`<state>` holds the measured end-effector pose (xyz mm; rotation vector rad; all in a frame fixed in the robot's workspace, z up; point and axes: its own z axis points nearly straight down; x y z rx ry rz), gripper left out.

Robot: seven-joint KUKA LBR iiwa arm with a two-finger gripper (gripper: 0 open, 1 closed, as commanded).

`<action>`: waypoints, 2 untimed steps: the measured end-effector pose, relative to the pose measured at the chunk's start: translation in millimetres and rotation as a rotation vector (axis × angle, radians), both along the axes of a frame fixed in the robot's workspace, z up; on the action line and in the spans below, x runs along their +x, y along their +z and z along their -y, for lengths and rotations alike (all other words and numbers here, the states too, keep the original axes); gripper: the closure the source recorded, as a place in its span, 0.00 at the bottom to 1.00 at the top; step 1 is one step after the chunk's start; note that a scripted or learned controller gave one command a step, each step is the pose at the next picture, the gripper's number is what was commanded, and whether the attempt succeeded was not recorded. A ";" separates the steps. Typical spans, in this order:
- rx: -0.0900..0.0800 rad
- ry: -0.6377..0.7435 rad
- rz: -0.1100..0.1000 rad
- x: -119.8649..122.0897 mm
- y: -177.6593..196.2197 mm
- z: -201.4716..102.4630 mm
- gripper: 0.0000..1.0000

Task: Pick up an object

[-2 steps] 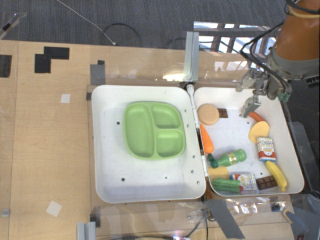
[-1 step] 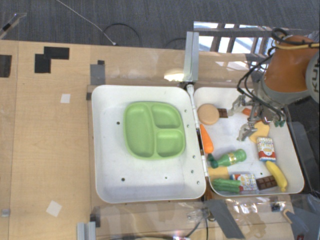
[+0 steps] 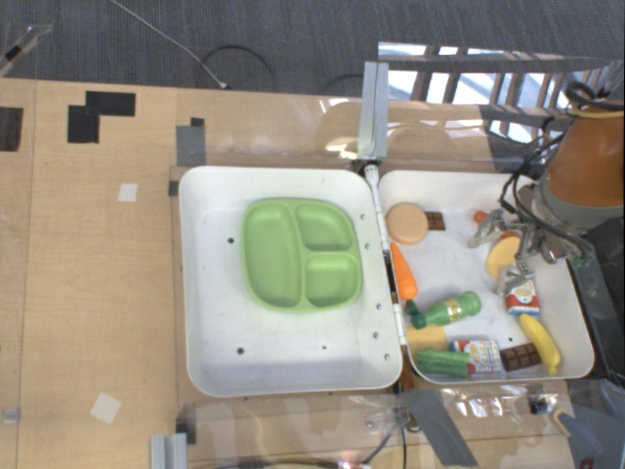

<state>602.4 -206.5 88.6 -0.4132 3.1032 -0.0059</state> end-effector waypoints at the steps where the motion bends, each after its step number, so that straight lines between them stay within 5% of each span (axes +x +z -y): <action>1: -0.001 0.001 0.017 5.6 16.5 -1.5 1.00; 2: -0.001 0.001 0.016 5.3 15.8 -1.6 0.00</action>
